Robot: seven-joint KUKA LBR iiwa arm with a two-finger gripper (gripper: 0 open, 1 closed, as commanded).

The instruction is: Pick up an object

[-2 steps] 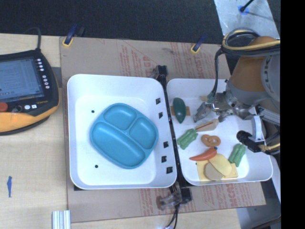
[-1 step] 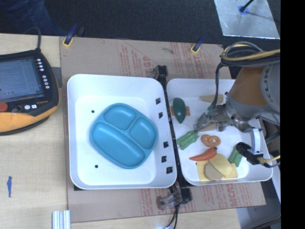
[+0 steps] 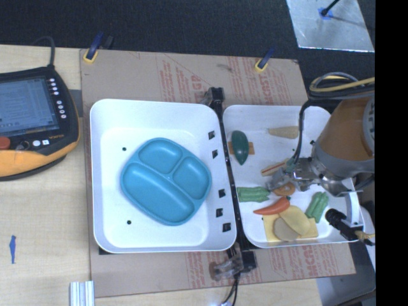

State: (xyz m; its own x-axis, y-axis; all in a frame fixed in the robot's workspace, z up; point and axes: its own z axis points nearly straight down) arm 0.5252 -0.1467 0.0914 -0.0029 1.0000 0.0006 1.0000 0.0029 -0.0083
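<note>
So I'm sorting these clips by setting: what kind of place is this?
Likely a robotics lab bench for pick tests: a grey-and-orange arm reaching over two clamped white bins, toy food in the right one, and a teach pendant at the left.

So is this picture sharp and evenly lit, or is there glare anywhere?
Camera view: mostly even light; the white bins look bright, nearly washed out; soft shadow under the blue tray; small items by the claw are slightly blurry.
</note>
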